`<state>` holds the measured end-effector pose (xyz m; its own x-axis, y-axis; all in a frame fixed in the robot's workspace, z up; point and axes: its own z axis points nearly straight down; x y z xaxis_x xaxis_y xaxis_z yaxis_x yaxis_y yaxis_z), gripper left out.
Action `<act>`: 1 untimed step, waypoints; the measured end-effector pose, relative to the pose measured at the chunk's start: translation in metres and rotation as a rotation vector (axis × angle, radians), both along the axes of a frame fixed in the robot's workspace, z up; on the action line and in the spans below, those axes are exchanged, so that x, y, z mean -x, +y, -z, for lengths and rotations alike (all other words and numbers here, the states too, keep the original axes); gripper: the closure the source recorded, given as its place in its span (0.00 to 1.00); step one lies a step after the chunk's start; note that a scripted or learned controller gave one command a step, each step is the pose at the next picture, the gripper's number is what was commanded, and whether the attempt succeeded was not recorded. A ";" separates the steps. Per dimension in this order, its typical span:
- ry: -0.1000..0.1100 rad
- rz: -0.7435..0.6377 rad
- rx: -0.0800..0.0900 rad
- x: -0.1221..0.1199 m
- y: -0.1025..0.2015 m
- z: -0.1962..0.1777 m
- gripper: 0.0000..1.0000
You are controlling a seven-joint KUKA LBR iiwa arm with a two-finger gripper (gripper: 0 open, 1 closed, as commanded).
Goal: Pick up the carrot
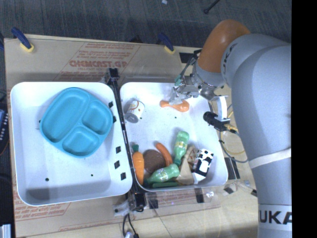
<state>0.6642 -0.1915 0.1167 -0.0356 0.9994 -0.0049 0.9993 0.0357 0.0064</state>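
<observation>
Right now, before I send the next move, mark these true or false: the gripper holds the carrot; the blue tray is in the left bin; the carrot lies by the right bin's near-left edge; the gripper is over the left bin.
1. The gripper holds the carrot. False: they are apart.
2. The blue tray is in the left bin. True.
3. The carrot lies by the right bin's near-left edge. True.
4. The gripper is over the left bin. False: it is over the right bin's far side.

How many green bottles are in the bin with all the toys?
2. One green bottle stands tilted in the right bin, beside the carrot. The other green bottle lies low near the bin's front edge. The pile could hide more.
</observation>
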 end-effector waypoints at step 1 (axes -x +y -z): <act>0.002 0.000 0.000 0.001 0.000 0.001 0.00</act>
